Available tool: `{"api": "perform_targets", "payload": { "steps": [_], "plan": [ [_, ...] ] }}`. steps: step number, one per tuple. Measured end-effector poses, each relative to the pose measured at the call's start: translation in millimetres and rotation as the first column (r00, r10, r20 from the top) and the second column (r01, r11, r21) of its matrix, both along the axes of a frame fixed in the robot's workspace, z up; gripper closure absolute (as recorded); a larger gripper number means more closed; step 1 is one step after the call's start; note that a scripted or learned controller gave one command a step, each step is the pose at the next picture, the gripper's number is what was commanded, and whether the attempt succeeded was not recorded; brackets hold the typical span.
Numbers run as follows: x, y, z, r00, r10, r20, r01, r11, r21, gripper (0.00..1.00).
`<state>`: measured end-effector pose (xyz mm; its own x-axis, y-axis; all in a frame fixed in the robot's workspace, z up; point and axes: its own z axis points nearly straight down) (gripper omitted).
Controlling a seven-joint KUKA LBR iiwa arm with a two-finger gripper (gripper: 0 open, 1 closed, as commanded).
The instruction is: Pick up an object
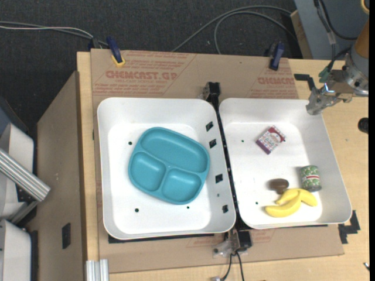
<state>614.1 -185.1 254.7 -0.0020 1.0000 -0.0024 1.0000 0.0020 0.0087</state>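
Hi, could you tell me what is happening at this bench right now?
A robot arm is set to pick up an object from two white bins. Its end effector sits at the upper right corner of the right bin, holding nothing. That bin contains a small packet, a green can, a banana and a brown object. The left bin holds a teal divided plate.

right bin (pixel 246 212) left half open | banana (pixel 290 202), can (pixel 310 178) crowd corner
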Motion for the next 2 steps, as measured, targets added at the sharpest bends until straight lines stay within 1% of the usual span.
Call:
{"api": "perform_targets", "payload": {
  "steps": [1,2],
  "plan": [
    [1.1,0.1,37.2,1.0,0.0,-0.003,0.0,1.0,0.001,1.0],
    [2.5,56.8,37.0,1.0,0.005,-0.009,-0.005,1.0,0.005,1.0]
  ]
}}
